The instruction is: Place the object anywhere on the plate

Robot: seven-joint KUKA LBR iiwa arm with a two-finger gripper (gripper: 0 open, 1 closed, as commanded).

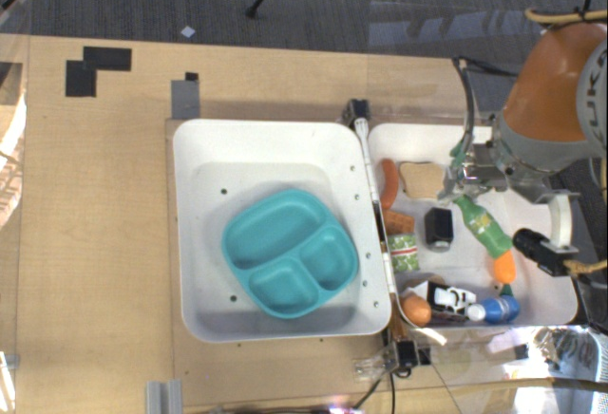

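Observation:
A teal plate (290, 253) with three compartments lies in the left white bin (204, 156). In the right bin (418, 135), my gripper (463, 178) hangs over the far middle, right at the upper end of a green bottle (485, 228) that lies slanted toward the near right. The gripper body hides where the two meet, so I cannot make out whether the bottle is gripped. Nothing rests on the plate.
The right bin also holds a sausage (389, 184), a tan bread slice (421, 178), a black block (438, 226), a green-patterned can (404, 254), an orange carrot-like piece (503, 268), a blue bottle (494, 310), a dark bottle (450, 297) and an orange fruit (415, 310). A ridge divides the bins.

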